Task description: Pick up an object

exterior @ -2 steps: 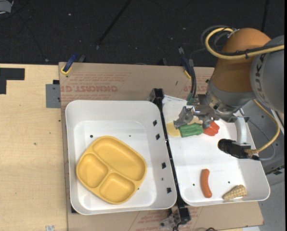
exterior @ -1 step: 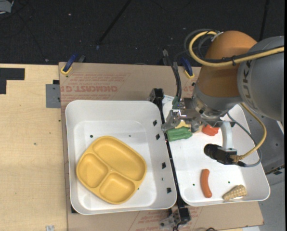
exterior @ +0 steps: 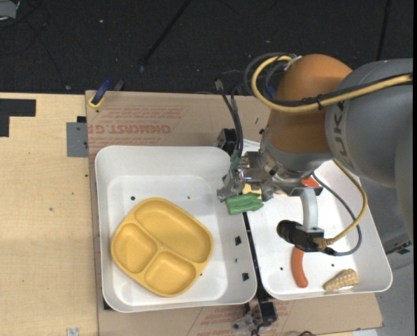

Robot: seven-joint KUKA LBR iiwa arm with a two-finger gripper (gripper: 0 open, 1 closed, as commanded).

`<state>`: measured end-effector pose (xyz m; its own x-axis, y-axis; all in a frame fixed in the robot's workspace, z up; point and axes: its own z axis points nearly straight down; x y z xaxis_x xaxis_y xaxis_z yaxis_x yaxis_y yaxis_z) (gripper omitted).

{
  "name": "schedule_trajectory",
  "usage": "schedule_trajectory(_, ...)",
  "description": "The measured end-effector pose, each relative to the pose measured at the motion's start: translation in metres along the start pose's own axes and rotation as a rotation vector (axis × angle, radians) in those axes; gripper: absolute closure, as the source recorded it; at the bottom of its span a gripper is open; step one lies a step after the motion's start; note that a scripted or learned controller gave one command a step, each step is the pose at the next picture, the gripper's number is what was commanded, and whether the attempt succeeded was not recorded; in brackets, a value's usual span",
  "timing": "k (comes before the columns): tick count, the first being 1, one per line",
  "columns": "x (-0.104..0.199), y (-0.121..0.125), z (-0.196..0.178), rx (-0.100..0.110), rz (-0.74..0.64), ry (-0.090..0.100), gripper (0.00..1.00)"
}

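Note:
My gripper point(exterior: 242, 191) hangs over the divide between the two bins, below the orange band of the arm. A small green block point(exterior: 244, 203) sits between its fingertips, and the gripper is shut on it, above the inner rims. In the right bin point(exterior: 376, 271) lie an orange carrot-like stick point(exterior: 299, 268) and a tan waffle cone point(exterior: 341, 280) near the front. A small red-orange piece point(exterior: 311, 182) peeks out beside the wrist. The arm hides much of the right bin's back half.
A yellow divided plate point(exterior: 162, 246) fills most of the left bin point(exterior: 107, 187). A black cable fitting point(exterior: 299, 234) on a yellow cable hangs from the arm over the right bin. Both bins rest on brown cardboard point(exterior: 152, 121).

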<state>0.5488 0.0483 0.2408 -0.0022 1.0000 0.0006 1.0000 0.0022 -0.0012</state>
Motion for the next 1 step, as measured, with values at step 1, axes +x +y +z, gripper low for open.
schedule_trajectory(1,0.0502,-0.0279,-0.0007,0.0,-0.002,0.0,1.0)
